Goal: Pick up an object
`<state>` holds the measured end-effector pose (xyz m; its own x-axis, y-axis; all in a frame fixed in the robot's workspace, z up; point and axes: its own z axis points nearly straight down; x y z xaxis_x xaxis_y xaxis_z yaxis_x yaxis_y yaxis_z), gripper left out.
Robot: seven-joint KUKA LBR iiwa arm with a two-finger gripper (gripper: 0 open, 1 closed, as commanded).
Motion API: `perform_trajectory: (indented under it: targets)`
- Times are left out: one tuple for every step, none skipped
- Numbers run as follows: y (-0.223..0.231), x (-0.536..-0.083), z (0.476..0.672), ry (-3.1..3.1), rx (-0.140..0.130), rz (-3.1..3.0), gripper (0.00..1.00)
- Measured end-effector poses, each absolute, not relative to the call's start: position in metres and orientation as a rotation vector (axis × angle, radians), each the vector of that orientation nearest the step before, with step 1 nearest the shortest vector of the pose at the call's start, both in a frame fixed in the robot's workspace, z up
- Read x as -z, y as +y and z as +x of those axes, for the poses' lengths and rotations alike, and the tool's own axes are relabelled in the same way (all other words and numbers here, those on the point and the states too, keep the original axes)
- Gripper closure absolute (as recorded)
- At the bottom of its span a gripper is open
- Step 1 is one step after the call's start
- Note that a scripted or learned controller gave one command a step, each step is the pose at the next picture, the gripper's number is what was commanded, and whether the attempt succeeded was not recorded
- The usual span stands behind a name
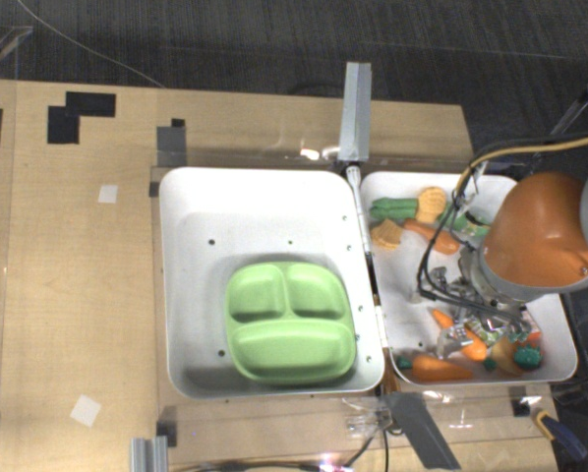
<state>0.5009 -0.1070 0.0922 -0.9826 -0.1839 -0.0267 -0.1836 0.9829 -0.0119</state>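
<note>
The arm (540, 239) reached in from the right and hung low over the right bin (402, 293), its orange band covering much of the bin's far side. The end effector (468, 334) sat down among the toys near the bin's front edge, tangled from this angle with cables and small orange pieces. How it stood could not be told; no object was clearly seen in its hold.

The candidates for picking lay all in the right bin. A carrot (441, 368) rested along the front wall, just left of the end effector. Small orange bits (479, 350) crowded right under it, and a teal piece (527, 358) sat at the front right corner. Toward the back lay a green toy (392, 208), a tan round one (431, 202) beside it, and an orange-tan piece (386, 233) just in front of them, well apart from the tool.

The left bin (196, 214) held a green tray (290, 323) with three compartments, lying toward its front.

As a judgement, the task stood at the grasp stage: the approach and descent looked done, with the tool at object level in the front cluster. Left to do was a confirmed grip and a lift clear of the bin. Nothing had visibly left the bin floor, so the pick could not be counted as made.
</note>
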Motion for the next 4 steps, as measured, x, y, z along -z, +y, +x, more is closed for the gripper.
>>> perform_trajectory:
  targets:
    - [-0.104, -0.092, 0.503, 3.094, 0.014, -0.372, 0.0]
    - [-0.102, -0.106, 0.509, 3.077, 0.017, -0.38, 1.0]
    - [-0.097, -0.103, 0.508, 2.95, 0.003, -1.054, 1.0]
    - [-0.057, -0.236, 0.522, 2.899, 0.013, -1.158, 1.0]
